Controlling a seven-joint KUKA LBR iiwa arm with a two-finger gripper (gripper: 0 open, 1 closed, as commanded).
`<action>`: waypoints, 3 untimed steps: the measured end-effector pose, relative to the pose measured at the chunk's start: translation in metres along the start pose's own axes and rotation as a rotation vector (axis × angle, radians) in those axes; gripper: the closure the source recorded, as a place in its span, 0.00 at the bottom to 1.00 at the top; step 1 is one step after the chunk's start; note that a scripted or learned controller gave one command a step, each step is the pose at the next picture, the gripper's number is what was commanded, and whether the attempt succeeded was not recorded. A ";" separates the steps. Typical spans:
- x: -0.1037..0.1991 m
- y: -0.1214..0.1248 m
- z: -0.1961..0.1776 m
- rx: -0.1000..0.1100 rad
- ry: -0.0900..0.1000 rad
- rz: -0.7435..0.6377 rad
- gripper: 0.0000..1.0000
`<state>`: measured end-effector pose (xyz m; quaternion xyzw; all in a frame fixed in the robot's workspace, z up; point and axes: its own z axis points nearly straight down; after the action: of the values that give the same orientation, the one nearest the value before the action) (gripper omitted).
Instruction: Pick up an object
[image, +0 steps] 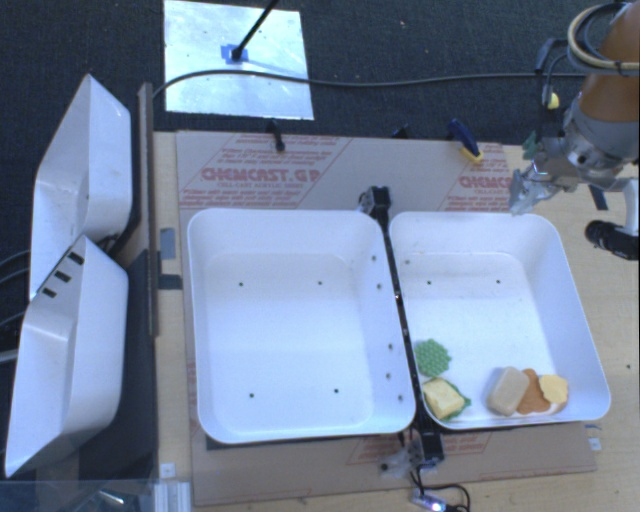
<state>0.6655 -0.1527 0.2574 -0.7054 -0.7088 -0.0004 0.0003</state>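
Nothing is picked yet: the gripper (527, 190), grip state unclear, hovers at two o'clock, far from the sponge (444, 398) at five.

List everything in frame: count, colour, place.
bins: 2, white, side by side on the bench
green piece: 1, green, right bin, near its left wall
yellow piece: 1, yellow on green, right bin, near-left corner
tan piece: 1, beige, right bin, near edge
orange piece: 1, orange, touching the tan piece
round yellow piece: 1, yellow, right of the orange piece
spare trays: 2, white, tilted, left of the bench
metal plate: 1, grey, beyond the bench
clamp: 1, blue and yellow, far bench edge
arm: 1, grey with orange band, upper right
pincer: 1, over the right bin's far-right rim
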 end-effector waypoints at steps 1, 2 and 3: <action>0.052 0.000 0.014 0.000 0.000 0.000 1.00; 0.110 -0.008 0.009 -0.001 0.000 -0.001 1.00; 0.163 -0.013 0.024 0.000 0.000 0.000 1.00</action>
<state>0.6522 0.0107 0.2339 -0.7053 -0.7089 -0.0005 0.0004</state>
